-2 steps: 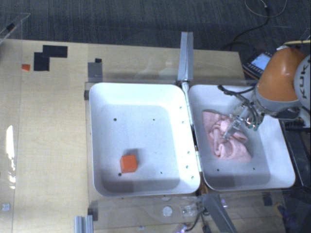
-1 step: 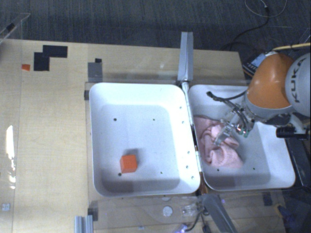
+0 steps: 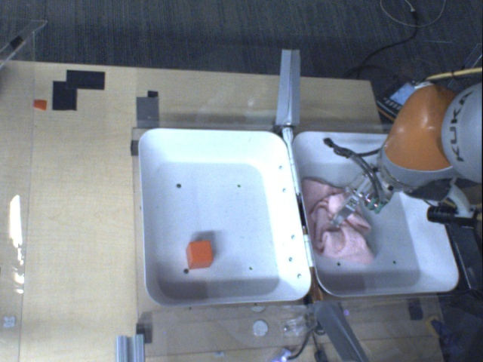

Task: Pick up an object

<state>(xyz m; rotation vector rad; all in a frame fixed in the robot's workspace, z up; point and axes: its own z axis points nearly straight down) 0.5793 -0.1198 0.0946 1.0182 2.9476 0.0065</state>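
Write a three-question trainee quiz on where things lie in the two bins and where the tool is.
1. True or false: the orange block lies in the left bin.
2. Which bin holds the pink cloth? A) left B) right C) neither
3. Fill in: the tool is over the ____.

Key:
1. True; it lies near that bin's lower edge in the camera view.
2. B; the right bin.
3. Pink cloth; whether it grips the cloth cannot be told.
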